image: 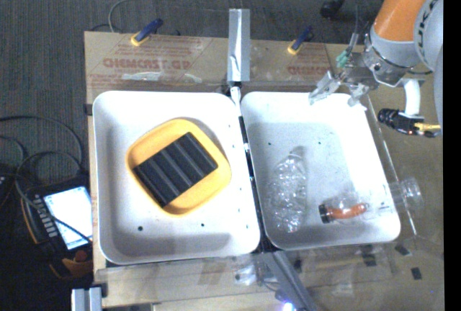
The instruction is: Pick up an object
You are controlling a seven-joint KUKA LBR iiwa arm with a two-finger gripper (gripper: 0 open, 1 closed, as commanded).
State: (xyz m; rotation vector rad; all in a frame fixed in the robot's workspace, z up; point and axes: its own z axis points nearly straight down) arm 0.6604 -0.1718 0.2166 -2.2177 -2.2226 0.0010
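Observation:
My gripper (337,88) hangs over the far rim of the right bin (317,115), with its two light fingers spread apart and nothing between them. Below it in that bin lie a crumpled clear plastic bottle (288,188) and a small clear bottle with an orange end (347,210) near the front right corner. In the left bin (115,158) rests a yellow dish with a black ribbed insert (178,165).
A metal divider post (238,43) stands at the back between the bins. Two blue-and-yellow clamps (146,31) (301,39) hold the cardboard backing. A clear plastic cup (408,191) lies outside the right bin's right wall.

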